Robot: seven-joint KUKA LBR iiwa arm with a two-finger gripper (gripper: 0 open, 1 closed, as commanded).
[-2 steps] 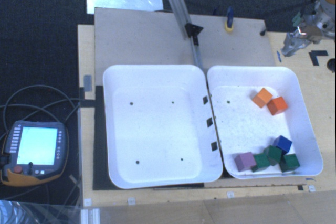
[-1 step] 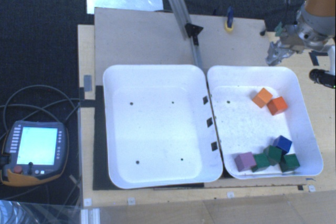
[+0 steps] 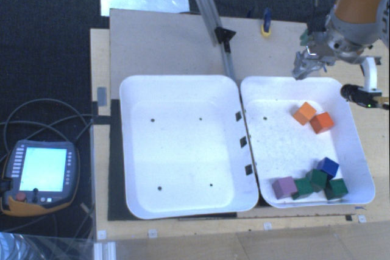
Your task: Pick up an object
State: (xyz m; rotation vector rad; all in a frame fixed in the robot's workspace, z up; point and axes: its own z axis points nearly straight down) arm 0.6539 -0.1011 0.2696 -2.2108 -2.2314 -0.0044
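The gripper hung over the far rim of the right bin, near its back edge, below the grey wrist and the orange band of the arm. Nothing sat between its tips; whether they stood apart or together could not be told at that slant.

Nearest to it, inside the right bin, lay two orange blocks touching each other: a lighter orange block and, just beside it toward the right wall, a deeper orange block. Both were near-cubes with no clear long axis, each turned so a corner pointed roughly toward the bin's back.

Well apart from these, in the near right corner, a cluster sat packed together: a blue block, three green blocks, and a mauve block at the left end. The row ran along the bin's near wall.

The left bin stood alongside, the two rims touching. A teach pendant lay on the floor at far left.
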